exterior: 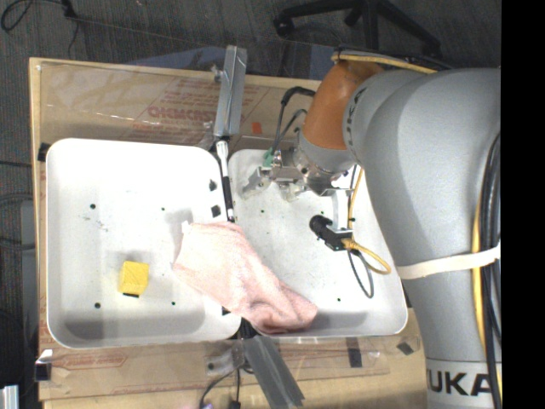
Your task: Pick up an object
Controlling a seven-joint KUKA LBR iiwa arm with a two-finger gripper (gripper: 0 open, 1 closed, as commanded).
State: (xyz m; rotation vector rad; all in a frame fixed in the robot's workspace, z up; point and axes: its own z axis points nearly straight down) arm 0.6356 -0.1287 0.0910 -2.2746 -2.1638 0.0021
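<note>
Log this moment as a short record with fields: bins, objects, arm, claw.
left bin: holds a small yellow block near its front
right bin: arm reaches over its far end
pink cloth: draped across the divider between both bins
arm: grey, orange band above the wrist
claw: over the right bin's far left part, nothing seen held

A cloth [243,275] drapes across both bins, block [134,278] in the left bin [68,228].
</note>
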